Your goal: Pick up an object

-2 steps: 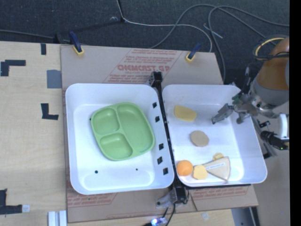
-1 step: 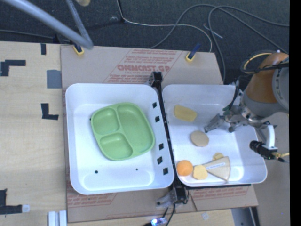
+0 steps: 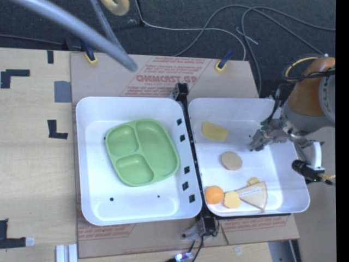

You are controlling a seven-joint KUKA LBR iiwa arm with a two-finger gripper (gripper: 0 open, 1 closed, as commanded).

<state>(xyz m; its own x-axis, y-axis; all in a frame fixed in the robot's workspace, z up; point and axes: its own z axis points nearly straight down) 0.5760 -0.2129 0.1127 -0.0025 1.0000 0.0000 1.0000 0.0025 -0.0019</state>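
Note:
My gripper (image 3: pixel 257 142) hangs low over the right bin (image 3: pixel 283 201), near its right-hand side, with nothing visibly between its fingers. To its left lies a yellow bread-like piece (image 3: pixel 214 131). A round tan cookie (image 3: pixel 231 160) rests just below and left of the gripper. Along the bin's front edge sit an orange ball (image 3: pixel 214 195), a small yellow round piece (image 3: pixel 232 200) and a pale cheese wedge (image 3: pixel 254 195). The left bin (image 3: pixel 92 201) holds a green divided plate (image 3: pixel 142 152).
A black divider with clips (image 3: pixel 187 146) runs between the two bins. The grey arm with its orange band (image 3: pixel 313 94) comes in over the right bin's right rim. Cables (image 3: pixel 234 26) lie on the dark floor behind the bench.

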